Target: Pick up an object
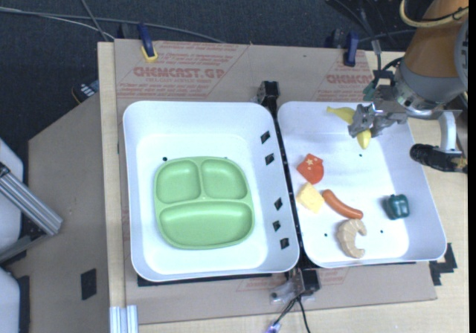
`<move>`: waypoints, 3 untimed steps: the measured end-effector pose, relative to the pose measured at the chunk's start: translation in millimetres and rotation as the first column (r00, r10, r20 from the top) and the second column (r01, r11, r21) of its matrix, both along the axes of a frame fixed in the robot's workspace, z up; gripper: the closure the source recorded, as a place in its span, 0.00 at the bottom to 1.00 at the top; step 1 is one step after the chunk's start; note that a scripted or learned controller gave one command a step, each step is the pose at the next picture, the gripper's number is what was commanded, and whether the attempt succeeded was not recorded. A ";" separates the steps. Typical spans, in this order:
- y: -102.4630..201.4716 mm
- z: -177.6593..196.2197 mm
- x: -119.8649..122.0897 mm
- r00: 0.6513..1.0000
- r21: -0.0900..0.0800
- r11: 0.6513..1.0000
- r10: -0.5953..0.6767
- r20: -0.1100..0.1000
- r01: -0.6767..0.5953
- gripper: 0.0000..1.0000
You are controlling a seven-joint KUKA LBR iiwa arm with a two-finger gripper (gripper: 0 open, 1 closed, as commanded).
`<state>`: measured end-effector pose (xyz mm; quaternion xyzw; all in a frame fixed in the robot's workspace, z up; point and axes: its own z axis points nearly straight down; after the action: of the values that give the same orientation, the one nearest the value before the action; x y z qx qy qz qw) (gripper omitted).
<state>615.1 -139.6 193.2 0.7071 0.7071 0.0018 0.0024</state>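
Note:
My gripper is low over the far part of the right bin, directly on top of a yellow banana. One end of the banana sticks out to the gripper's left and its other tip shows just below the gripper. The gripper hides the middle of the banana. Nearer the front of that bin lie a red piece, a yellow block, an orange-red sausage, a teal object and a beige curled piece.
The left bin holds a green divided plate. A dark divider with clips runs between the bins. Blue clamps pin the cardboard at the bench's far edge.

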 end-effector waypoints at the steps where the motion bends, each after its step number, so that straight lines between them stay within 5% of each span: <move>1: -3.9 44.7 3.6 1.000 0.000 1.000 0.001 -0.001 -0.001 1.00; 2: -3.7 68.2 4.6 1.000 0.000 1.000 0.001 -0.001 -0.001 1.00; 3: 50.3 52.4 -2.4 1.000 0.004 1.000 0.005 -0.009 -0.005 1.00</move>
<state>612.7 -89.3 245.5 0.7052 0.7090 -0.0003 -0.0022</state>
